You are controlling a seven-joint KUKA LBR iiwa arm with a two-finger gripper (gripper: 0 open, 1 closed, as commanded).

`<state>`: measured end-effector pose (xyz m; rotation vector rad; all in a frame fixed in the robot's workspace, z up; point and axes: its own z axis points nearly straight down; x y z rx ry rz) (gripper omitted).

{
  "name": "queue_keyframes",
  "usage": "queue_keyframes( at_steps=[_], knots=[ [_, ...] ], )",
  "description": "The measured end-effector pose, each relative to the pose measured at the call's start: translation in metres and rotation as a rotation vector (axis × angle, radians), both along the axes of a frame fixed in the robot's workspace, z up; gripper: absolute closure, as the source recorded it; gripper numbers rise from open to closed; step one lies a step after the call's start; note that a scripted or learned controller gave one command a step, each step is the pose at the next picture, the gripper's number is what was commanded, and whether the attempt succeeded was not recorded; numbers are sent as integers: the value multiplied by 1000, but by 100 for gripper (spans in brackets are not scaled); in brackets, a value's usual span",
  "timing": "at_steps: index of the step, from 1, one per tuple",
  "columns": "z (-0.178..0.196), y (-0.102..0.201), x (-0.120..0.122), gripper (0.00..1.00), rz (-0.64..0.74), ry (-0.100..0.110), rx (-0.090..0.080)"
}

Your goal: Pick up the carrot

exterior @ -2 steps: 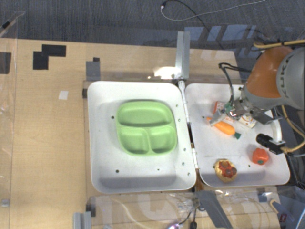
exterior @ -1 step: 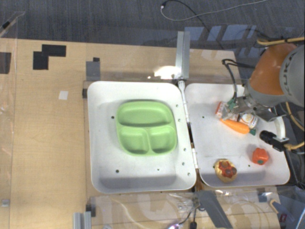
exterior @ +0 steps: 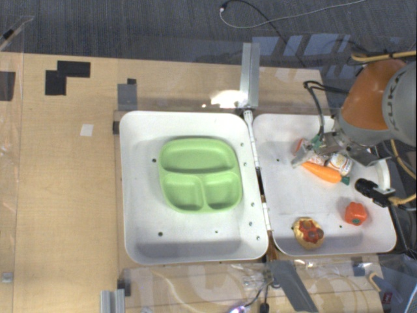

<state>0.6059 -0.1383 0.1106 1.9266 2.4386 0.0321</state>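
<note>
— While I hold the arm [exterior: 381,103] over the right bin [exterior: 287,194], where's the carrot [exterior: 322,171]?

— Lying flat on that bin's floor, upper middle, right at the gripper [exterior: 326,154]. Whether that pincer is spread or closed on it, I cannot tell.

— Surroundings?

— Green tray [exterior: 199,175] in the left bin [exterior: 140,194]; pale wooden bench [exterior: 65,194], grey carpet [exterior: 130,12] beyond.

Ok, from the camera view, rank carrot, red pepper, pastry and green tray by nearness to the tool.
1. Carrot, just under the tool, right bin.
2. Red pepper, right bin's lower right.
3. Pastry, right bin's bottom edge.
4. Green tray, left bin.
</note>
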Motion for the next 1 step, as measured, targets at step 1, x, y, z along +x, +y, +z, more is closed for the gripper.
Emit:
queue_keyframes(
  at_steps=[1],
  knots=[
    [-20, -33, -6, 0, 69, 25, -2]
  ],
)
